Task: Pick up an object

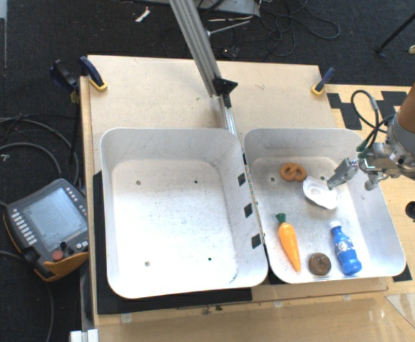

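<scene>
Closest to the camera is the front rim of the two white bins, and in the right bin (378, 212) the stuff nearest that edge is a brown round cookie-looking thing (320, 263) and a blue bottle (345, 248) with a white cap, lying on its side. Both sit well below the gripper (356, 174) in the view, toward the front of the bin. The bottle is just beside the cookie thing, on its right.

An orange toy carrot (289, 242) with a green top lies down and to the left of the gripper, just left of the brown cookie thing.

Right by the gripper there's a white crumpled-looking object (319, 193), just below and left of the near finger, really close, but I can't tell if they touch. A little brown pretzel (291, 171) sits further left of the gripper, near the back of the bin.

The gripper itself comes in from the right on the grey arm (414, 127), with an orange band up top. Its two fingers look spread apart, nothing between them as far as I can see.

The left bin (122, 148) is well away to the gripper's left. A teach pendant (47, 226) sits on the floor far off to that side too.
</scene>
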Tool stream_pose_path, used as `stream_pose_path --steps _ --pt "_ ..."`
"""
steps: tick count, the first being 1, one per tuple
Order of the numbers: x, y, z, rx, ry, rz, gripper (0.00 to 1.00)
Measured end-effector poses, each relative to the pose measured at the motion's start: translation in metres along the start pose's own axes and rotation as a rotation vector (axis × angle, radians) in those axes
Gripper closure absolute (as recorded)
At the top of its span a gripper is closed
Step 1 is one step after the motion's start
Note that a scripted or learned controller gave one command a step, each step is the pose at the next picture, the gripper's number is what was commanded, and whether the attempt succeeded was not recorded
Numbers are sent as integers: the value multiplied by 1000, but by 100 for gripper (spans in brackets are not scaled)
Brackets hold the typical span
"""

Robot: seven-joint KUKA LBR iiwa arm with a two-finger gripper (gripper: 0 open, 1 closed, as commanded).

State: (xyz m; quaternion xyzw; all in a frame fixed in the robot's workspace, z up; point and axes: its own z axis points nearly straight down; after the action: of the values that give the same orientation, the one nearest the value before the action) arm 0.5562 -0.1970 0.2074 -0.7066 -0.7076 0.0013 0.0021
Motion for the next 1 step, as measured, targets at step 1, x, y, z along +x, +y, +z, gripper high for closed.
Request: stream_pose_path --steps 1 --pt "0 1 -3 -4 -1 -1 0"
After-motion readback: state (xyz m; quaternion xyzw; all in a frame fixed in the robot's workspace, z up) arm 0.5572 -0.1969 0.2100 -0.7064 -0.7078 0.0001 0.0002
